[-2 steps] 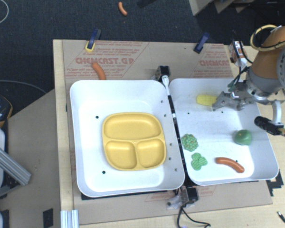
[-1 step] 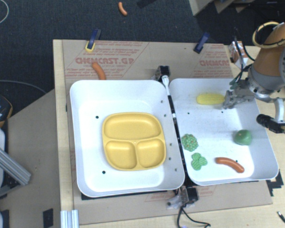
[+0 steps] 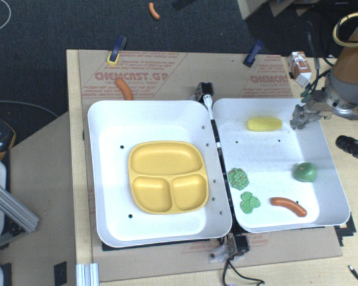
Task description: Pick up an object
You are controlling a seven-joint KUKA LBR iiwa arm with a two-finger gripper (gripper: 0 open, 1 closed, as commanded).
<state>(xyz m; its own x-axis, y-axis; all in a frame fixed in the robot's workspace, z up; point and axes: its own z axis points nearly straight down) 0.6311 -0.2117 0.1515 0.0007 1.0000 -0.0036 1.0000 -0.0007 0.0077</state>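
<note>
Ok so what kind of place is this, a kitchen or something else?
Most likely a robotics lab test bench, not a kitchen. A robot arm reaches over two white bins clamped to a board, the food in them looks like plastic toys such as the sausage, and cables trail over dark carpet.

Dark carpet floor (image 3: 59, 16) surrounds a cardboard-topped bench (image 3: 167, 70), cables trailing.

Cardboard-topped bench (image 3: 167, 70), two white bins (image 3: 107, 159) side by side, stray orange sausage (image 3: 124, 89) near back-left corner

Yellow divided tray (image 3: 167, 177) in left bin (image 3: 101, 159); hand (image 3: 299, 119) above right bin (image 3: 328, 159), near yellow piece (image 3: 264, 124).
</note>
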